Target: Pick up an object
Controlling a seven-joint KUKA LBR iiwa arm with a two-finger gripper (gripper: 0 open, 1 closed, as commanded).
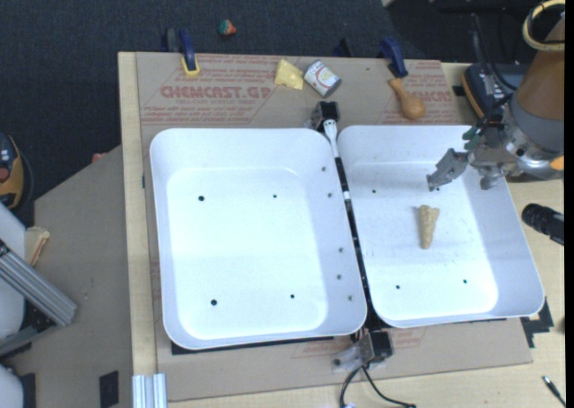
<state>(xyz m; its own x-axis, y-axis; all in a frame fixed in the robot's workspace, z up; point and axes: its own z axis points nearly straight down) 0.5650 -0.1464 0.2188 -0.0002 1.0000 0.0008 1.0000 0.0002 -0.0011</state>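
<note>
claw (465, 173) apart over right bin (502, 299) upper edge; cone (428, 224) mid-bin, open room around; board (215, 91) reads "chemcast".

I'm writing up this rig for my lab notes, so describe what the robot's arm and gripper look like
The arm enters from the right: a rounded body with an orange-tan band, then a pale grey metallic wrist section below it. The gripper is dull grey metal, with two slim angular fingers branching from a small blocky base. Dark cabling and a black fitting sit beside the wrist. No lettering is legible on it.
</note>
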